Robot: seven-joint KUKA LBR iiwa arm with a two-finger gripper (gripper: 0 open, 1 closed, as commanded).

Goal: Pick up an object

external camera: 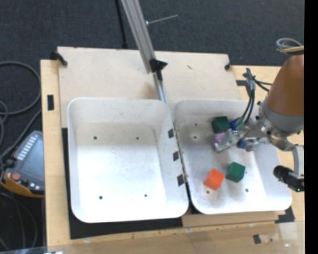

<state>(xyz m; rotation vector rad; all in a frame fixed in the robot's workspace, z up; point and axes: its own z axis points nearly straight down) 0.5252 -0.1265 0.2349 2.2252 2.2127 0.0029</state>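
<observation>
The right bin (265, 192) holds several small objects. A dark green block (220, 124) lies at its upper middle, with a small blue piece (234, 125) just to its right. A pale purple piece (219, 141) lies below the green block. My gripper (230, 140) reaches in from the right, low in the bin, right beside the purple piece and touching or nearly touching it. Nearer the front lie an orange block (214, 179) and a second green block (235, 171), both apart from the gripper.
The left bin (79, 157) stands beside the right one, and their rims meet at the middle (177, 152). A slanted aluminium post (140, 30) rises behind the bins. Cables and a pendant (24, 160) lie off the bench at the left.
</observation>
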